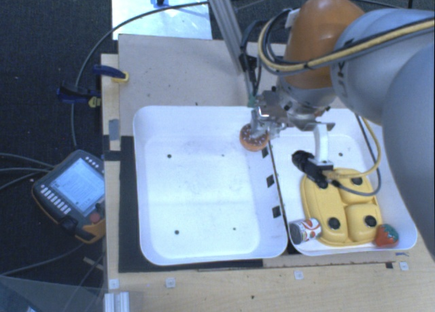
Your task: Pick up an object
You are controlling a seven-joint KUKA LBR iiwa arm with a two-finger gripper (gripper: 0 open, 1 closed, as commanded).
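Brown round object [253,139] sits under my claw [259,129], at the left bin's [156,236] right rim near the divider. I can't tell the claw's state or any grip. Yellow tray [340,226], can [304,230], strawberry [387,235] lie in the right bin [353,137].

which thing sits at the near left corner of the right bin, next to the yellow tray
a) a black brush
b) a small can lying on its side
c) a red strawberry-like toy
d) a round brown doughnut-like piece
b: the small can lies on its side in the right bin, at the near left corner, against the yellow tray.
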